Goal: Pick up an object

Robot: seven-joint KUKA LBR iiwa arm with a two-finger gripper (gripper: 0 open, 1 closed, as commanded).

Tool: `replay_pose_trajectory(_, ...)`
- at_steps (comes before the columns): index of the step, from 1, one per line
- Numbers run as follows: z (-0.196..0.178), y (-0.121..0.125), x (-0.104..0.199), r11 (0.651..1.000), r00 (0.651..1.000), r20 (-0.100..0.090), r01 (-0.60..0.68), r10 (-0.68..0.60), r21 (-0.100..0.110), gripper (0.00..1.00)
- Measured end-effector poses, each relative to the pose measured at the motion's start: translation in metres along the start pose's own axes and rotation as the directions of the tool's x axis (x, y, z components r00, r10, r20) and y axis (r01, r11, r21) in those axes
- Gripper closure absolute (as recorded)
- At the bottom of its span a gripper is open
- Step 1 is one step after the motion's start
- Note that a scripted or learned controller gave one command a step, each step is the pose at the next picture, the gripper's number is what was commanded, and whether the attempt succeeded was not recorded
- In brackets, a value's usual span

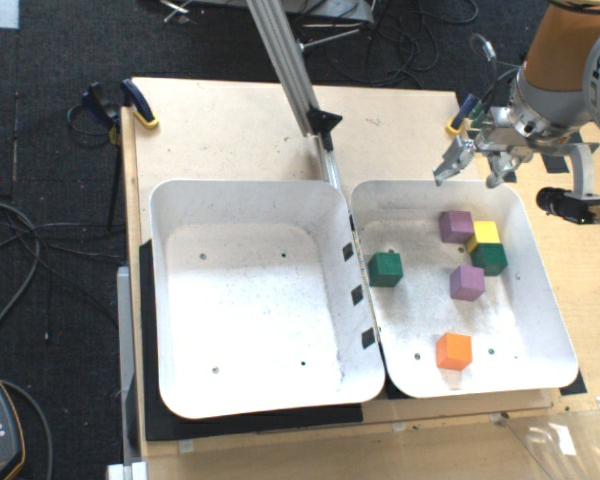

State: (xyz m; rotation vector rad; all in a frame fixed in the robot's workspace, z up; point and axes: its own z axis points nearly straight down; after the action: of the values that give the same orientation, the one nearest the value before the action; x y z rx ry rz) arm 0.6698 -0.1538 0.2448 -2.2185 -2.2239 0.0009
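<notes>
Camera view: the gripper (473,167) is seen above the far rim of the right bin (540,268), fingers spread apart, nothing between them. Below it in that bin are found two purple blocks (456,226), a yellow block (486,233), two green blocks (385,268) and an orange block (454,351).

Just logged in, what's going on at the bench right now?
The arm's gripper hangs open above the far rim of the right bin, holding nothing. Six blocks lie in that bin: two purple, a yellow one touching a dark green one, another green block off to the left, and an orange block near the front. No pick made yet.
</notes>
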Motion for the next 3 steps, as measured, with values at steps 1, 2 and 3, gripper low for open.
replay_pose_trajectory(1,0.121,-0.023,-0.026,1.0,1.0,0.006,0.0,0.0,-0.017,0.0)
replay_pose_trajectory(2,0.139,-0.013,-0.046,1.0,1.0,0.0,0.001,-0.001,0.0,0.0)
replay_pose_trajectory(3,0.129,-0.011,-0.047,1.0,1.0,0.002,0.001,-0.001,-0.004,1.0)
